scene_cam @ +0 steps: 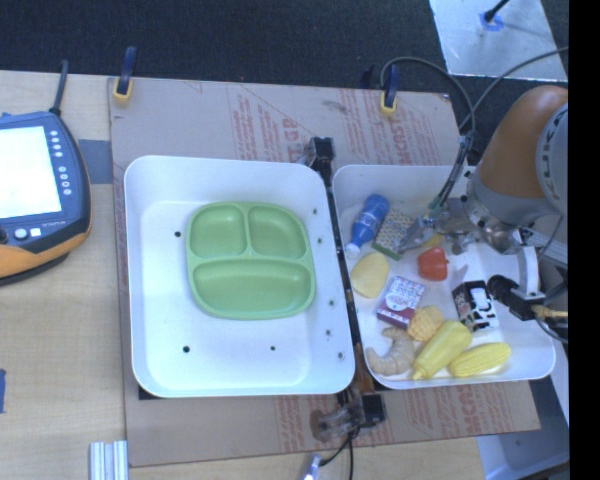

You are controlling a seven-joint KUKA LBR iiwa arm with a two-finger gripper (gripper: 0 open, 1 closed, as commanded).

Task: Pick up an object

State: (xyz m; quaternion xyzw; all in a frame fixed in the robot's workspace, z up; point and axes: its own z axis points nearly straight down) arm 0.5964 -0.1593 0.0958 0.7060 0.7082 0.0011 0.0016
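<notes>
The right bin (540, 366) holds several toy items. A blue bottle (367, 222) lies at its left, with a speckled green packet (392, 232) beside it. Below these are a pale yellow piece (370, 274), a red tomato-like piece (433, 264), a purple-and-white box (401, 301), a corn cob (425, 322), two yellow pieces (442, 349) (480, 359) and a beige piece (391, 354). My gripper (422, 234) reaches in from the right and hangs low over the packet's right edge, just above the red piece. Nothing visibly sits in its grasp.
The left bin (150, 358) bears a green divided plate (249, 260). A black-and-white object (474, 304) lies at the right bin's right side. Cables (450, 98) arc over the arm's orange band (520, 133). A tablet pendant (25, 193) rests on the bench at far left.
</notes>
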